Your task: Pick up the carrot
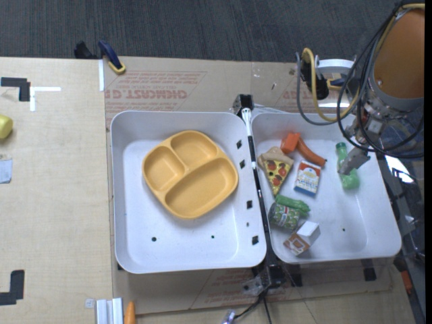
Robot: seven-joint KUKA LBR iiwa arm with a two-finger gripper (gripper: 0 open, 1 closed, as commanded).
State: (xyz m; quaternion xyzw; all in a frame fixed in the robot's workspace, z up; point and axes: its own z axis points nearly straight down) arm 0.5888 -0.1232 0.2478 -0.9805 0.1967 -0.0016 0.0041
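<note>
The carrot [305, 150] is an orange stick that lies slanted in the back part of the right bin [378, 241], touching the pizza slice's far edge. My gripper [356, 159] hangs over the right side of the same bin, well to the carrot's right. Directly at the gripper is a small green bottle [349, 178]; I cannot tell whether the gripper touches it. The carrot lies free in the bin, apart from the gripper.
The right bin also holds a toy pizza slice [275, 169], a small carton [307, 179], a green can [289, 212] and a small white box [302, 238]. A yellow divided plate [191, 173] sits in the left bin [135, 241]. Cables [324, 106] loop behind the right bin.
</note>
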